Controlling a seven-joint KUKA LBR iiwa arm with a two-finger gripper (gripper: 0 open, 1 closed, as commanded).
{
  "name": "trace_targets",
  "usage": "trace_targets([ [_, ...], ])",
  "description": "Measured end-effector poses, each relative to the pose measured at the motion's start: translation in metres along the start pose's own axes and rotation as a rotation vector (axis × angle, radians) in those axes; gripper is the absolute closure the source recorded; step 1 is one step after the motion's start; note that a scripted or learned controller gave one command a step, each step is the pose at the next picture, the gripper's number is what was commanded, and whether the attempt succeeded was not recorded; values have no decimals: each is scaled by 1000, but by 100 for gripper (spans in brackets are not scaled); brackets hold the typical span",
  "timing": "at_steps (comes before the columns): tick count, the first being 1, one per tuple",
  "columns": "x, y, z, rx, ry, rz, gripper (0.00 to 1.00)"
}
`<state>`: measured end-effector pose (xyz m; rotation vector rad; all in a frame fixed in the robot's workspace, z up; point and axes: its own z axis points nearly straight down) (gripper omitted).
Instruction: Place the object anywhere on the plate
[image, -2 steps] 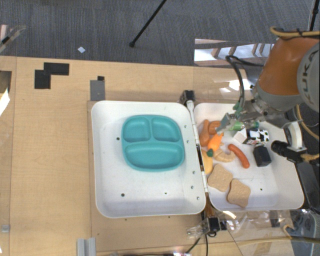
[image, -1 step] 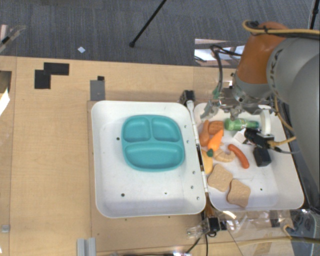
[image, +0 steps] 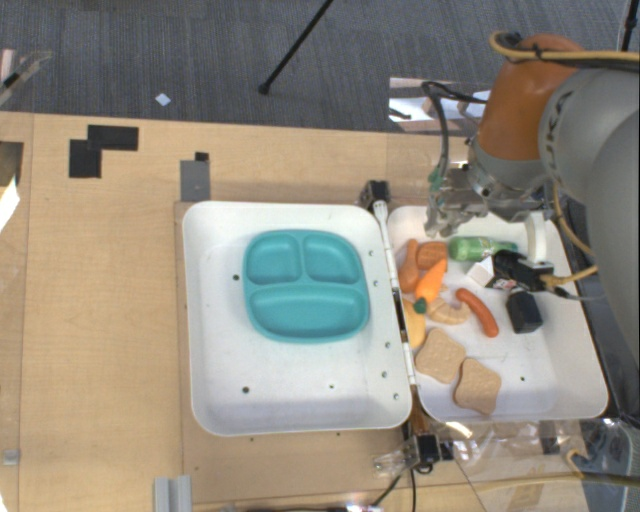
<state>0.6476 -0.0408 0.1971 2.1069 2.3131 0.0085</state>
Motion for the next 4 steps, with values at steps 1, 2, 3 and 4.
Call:
trace_targets([
  [1, 85, 31, -19, 5, 8, 6, 100],
  [2, 81, 30, -19, 7, 5, 9, 0],
  [3, 82, 33, -31, -2, 3, 1, 100],
  [4, 83, 35, -42, -9, 0, -8, 100],
])
